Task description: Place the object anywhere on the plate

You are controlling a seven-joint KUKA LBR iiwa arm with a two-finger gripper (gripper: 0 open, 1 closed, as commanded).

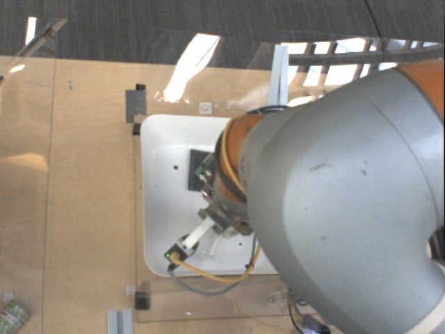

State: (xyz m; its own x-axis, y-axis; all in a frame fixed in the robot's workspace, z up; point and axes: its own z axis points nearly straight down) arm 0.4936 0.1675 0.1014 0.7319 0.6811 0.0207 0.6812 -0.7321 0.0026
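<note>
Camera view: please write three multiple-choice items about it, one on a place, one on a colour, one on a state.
1. Where does the dark flat thing lie?
A) in the white bin
B) on the bare wood
C) on the carpet

2. What colour is the band above the wrist?
A) blue
B) orange
C) green

3. How is the arm posed?
A) folded away from the bench
B) resting on the carpet
C) reaching over the bin

Answers: 1 A, it rests on the bin's white floor; 2 B, orange shows beside the grey shell; 3 C, the arm covers the bin's right part.
</note>
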